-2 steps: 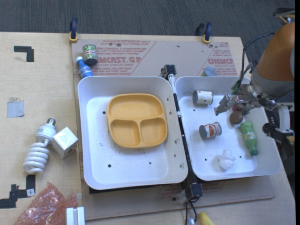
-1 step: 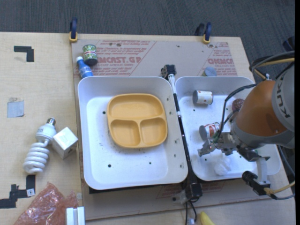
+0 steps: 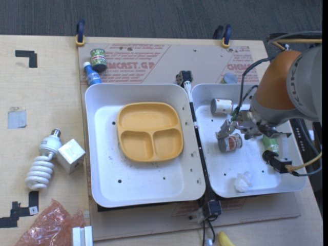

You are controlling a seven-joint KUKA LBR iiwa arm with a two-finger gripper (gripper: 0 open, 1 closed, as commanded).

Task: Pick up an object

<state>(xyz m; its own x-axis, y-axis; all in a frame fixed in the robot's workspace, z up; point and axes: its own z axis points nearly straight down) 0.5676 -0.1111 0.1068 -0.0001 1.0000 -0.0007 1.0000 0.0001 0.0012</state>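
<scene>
In the right bin, the gripper sits low, just above a small red-labelled can lying on its side — whether it grips or gapes I cannot tell — and the round can may roll away if nudged off-centre.

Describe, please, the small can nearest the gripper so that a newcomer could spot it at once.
Start at the right-hand white bin, where the grey arm reaches in. Near its middle, just below the gripper, lies a small can on its side. Its red label and metal end set it apart from the white cylinder above and the crumpled white wad below.
</scene>
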